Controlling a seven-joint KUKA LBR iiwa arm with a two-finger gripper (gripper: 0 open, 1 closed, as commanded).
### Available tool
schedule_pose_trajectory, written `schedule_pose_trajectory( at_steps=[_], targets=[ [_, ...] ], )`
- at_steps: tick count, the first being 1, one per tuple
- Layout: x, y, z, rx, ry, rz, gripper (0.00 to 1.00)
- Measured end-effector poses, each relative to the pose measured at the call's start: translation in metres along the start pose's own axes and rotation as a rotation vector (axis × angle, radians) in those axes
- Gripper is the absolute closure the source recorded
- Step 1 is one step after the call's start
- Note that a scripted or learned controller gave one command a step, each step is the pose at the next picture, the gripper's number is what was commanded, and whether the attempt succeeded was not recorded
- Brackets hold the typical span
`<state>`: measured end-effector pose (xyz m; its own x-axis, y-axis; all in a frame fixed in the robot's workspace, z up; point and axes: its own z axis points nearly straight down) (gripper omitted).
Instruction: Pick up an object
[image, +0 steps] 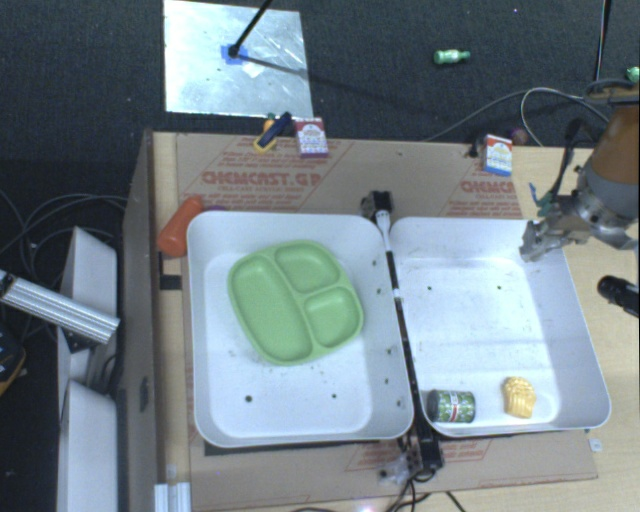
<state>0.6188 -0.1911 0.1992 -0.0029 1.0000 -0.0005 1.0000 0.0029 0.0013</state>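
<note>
Objects for picking lie in the right bin (560, 330): a small green can (452, 406) on its side against the bin's near wall, close to the divider between the bins, and just to its right a small yellow object (518, 396), apart from the can, whose shape is too small to make out. Across the divider from the can, the left bin (215, 300) holds a green divided plate (295, 300) with three compartments, lying flat near the middle of that bin. Well away from the can, at the far right corner of the right bin, the gripper (540, 238) hangs over the bin's rim at the end of the grey arm (612, 180); it is small and blurred, so I cannot tell how it stands, and nothing is visibly in it. Beyond the bins, far from the can, two small red-and-white cartons (312, 137) (497, 155) stand on the brown board (260, 180), and an orange object (180, 225) lies partly hidden by the left bin's far corner.
</note>
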Motion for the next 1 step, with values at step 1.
schedule_pose_trajectory(
  at_steps=[1],
  targets=[
    [0.0237,0.0215,0.1146,-0.001,0.0,-0.002,0.0]
  ],
)
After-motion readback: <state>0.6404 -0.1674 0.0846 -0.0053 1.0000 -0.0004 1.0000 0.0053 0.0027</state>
